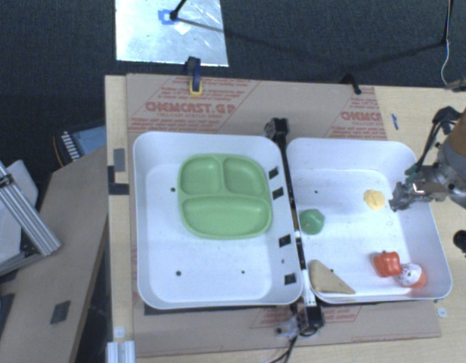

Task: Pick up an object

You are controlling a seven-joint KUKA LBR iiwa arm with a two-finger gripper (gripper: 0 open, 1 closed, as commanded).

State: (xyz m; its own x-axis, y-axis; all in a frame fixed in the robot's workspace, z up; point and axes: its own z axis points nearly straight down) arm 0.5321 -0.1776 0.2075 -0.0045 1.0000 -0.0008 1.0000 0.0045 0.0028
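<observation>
The right bin (346, 153) holds a small yellow object (374, 199), a green round object (312, 221), a tan wedge (329, 279), a red-orange object (386, 263) and a white ball (410, 274). My gripper (405, 196) hangs at the bin's right side, just right of the yellow object and close to it. I see nothing between its fingers.
The left bin (153, 271) holds a green divided plate (224, 196). A black divider with clips (287, 203) runs between the bins. Cardboard (218, 104) lies under both. A foil sheet (171, 20) lies beyond the bench.
</observation>
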